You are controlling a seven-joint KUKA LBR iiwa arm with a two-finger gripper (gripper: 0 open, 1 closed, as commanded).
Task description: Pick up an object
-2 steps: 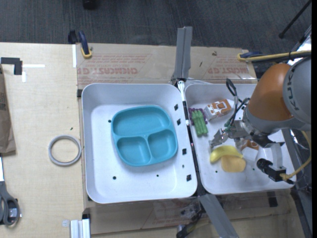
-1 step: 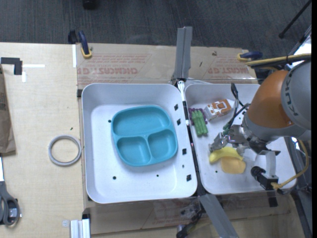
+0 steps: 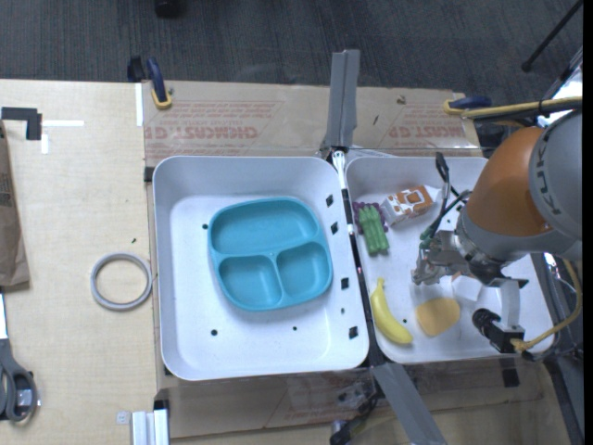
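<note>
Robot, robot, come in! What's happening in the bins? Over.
Gripper low in right bin. Banana, orange round piece right by it, nothing held. Blue tray in left bin.

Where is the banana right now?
The banana lies in the right bin, near its front-left corner, just left of a round orange piece and in front of the green item.

Overhead slant onto both bins [image 3: 167,276]
</note>
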